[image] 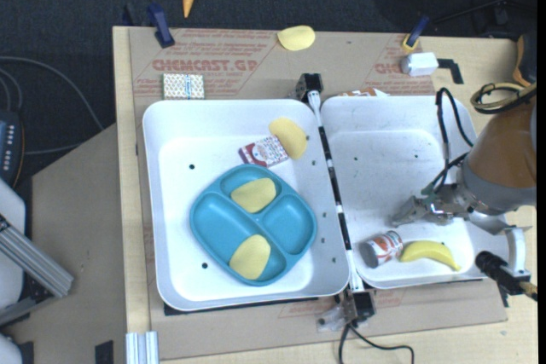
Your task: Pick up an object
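A yellow banana (431,253) is seen lying flat in the right bin (384,132), near its 6 o'clock edge, its curved length running roughly 9 to 3 o'clock. Just beside it, at its 9 o'clock end, a small can (381,247) with a red and white label is laid on its side, tilted, its silvery end turned toward 8 o'clock.

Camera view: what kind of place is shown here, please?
Probably a robotics lab bench: two white bins clipped together on a board, toy food such as a banana, and a robot arm reaching in.
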### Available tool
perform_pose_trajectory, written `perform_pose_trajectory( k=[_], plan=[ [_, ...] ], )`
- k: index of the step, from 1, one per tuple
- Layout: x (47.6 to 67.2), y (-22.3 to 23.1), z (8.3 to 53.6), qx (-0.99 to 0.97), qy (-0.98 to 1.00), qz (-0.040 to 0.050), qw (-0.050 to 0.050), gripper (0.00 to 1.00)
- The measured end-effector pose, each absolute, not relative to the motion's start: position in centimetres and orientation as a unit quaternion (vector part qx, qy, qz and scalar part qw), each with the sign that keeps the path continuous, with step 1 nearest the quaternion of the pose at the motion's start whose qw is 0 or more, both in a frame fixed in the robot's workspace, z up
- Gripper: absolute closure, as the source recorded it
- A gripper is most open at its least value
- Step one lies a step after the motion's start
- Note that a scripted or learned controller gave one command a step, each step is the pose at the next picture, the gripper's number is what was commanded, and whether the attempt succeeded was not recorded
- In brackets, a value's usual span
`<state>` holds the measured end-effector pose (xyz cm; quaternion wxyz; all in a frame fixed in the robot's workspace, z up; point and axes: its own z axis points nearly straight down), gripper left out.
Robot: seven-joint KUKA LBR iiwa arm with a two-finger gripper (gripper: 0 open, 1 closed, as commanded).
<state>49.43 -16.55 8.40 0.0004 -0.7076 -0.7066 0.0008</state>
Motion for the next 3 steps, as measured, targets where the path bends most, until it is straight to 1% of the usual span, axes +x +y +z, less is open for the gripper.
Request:
perform_pose_trajectory(
  k=[1, 2, 3],
  plan=[
    [52.5, -11.6, 13.8, -0.707, -0.708, -0.0003, 0.000, 0.00],
    [55.5, -10.1, 8.4, -0.707, -0.707, 0.0001, 0.000, 0.00],
    [49.7, -17.8, 9.2, -0.708, -0.707, 0.0007, 0.001, 0.00]
  ],
)
